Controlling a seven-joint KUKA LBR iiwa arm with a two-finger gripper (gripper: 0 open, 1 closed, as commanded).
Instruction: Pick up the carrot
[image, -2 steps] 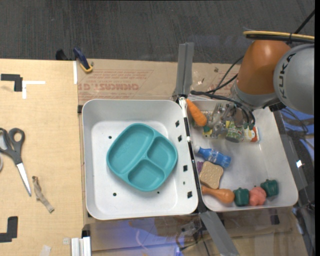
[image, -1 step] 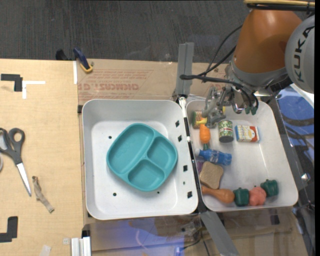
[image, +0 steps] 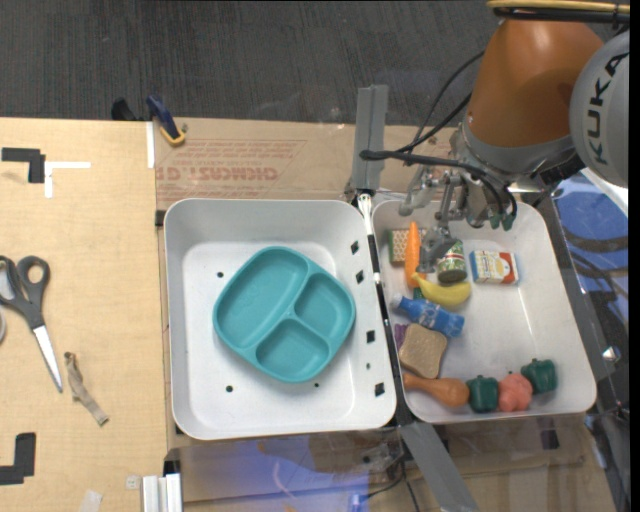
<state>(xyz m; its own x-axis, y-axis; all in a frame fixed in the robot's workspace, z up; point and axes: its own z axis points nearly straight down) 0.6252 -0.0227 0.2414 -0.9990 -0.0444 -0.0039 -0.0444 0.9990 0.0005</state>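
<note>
Looking down on the right bin (image: 560, 300): got the carrot (image: 412, 250) sitting at about 10 o'clock in there, close to the left wall, long axis running 12 to 6. Touching a tan cracker (image: 400, 243) at its 9 o'clock. Resting free, not picked up.

Seeing the gripper (image: 438, 236) hanging just at the carrot's 3 o'clock, right above a dark jar (image: 452, 266) and a banana (image: 446, 292). Honestly can't tell whether the pincer is apart or together, too much cable and metal clutter up there.

Also spotting a small red and white carton (image: 494, 266) at the jar's 3 o'clock, a blue bottle (image: 432, 316) and a bread slice (image: 423, 349) toward 6 o'clock of the banana, plus a row of toy veg along the bin's 6 o'clock edge.

Over in the left bin (image: 190, 300), just a teal divided plate (image: 285, 313) dead centre.
</note>
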